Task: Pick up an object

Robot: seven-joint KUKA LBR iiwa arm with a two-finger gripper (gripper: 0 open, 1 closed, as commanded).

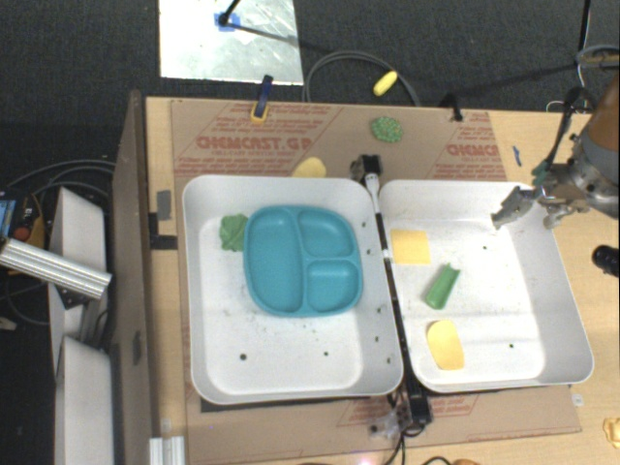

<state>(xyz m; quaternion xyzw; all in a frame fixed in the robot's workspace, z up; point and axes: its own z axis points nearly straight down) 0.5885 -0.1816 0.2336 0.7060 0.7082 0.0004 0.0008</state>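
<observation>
Nearest the lower edge of the view, a yellow oval piece (446, 344) lies on the floor of the right bin (557, 298), close to its front wall. Just behind it a small green block (442, 286) lies tilted, and behind that a flat yellow square (411, 247) sits beside the divider between the two bins. The left bin (223, 347) holds a blue divided plate (303, 261) with three compartments, and a green leafy piece (232, 231) touches the plate's left rim. On the cardboard-covered tabletop (242, 139) behind the bins lie a yellow piece (310, 169) partly hidden by the left bin's back wall and a round green object (387, 129). The tool (528, 205) reaches in from the right over the back right corner of the right bin, well apart from the three pieces there; its fingers look spread apart with nothing between them.
</observation>
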